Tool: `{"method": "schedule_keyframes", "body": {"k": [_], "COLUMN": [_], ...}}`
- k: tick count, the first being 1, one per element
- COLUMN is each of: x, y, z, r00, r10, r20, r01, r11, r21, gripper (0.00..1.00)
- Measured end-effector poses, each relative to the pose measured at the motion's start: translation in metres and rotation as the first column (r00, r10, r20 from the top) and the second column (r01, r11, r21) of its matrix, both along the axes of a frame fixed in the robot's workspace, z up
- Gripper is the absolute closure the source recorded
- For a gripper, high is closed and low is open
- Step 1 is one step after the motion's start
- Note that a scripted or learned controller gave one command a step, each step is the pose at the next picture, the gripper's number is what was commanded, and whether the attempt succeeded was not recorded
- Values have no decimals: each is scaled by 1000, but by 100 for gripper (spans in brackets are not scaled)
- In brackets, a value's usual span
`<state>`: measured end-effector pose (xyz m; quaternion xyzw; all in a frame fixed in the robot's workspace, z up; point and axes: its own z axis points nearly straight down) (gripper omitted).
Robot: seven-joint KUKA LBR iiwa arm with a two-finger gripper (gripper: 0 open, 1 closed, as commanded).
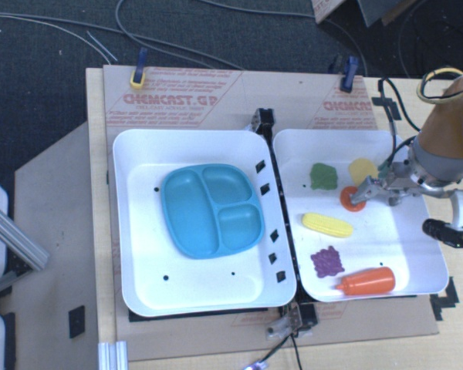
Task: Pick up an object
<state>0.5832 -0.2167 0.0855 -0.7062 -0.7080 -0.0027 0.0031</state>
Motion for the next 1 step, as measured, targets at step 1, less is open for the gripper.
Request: {"method": "schedule_keyframes", "body": {"k": [1], "x": [1], "y": [-1], "z": [13], "r00": [1000], "r10": [1], "r20": [6], "r01": [-1], "r11": [1000], "r21": [-5], "gripper": [100]}}
